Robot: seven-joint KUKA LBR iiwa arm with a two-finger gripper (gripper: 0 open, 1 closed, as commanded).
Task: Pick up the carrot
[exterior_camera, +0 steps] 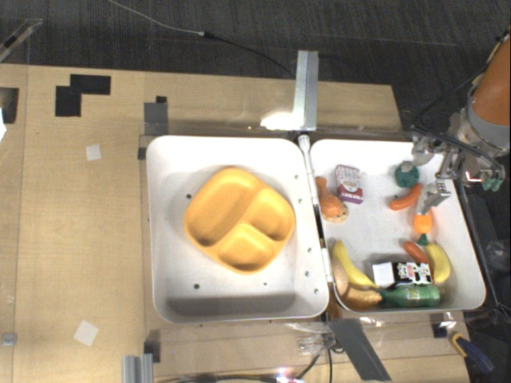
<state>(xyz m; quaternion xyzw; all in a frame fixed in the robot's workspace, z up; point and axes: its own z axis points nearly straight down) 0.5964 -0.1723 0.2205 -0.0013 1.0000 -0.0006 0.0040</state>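
Carrot (406, 199) lies on right bin (375, 222) floor near its far right corner, not lifted. Gripper (435, 194) hangs just beside it at the right wall; jaw opening cannot tell, nothing visibly held. Grasp and lift remain.

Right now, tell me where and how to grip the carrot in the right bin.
Judging by its pose, grip the carrot across its orange middle, coming straight down. It lies flat and slanted, its green top up-left, so close across the narrow width. The gripper hovers just to its right.
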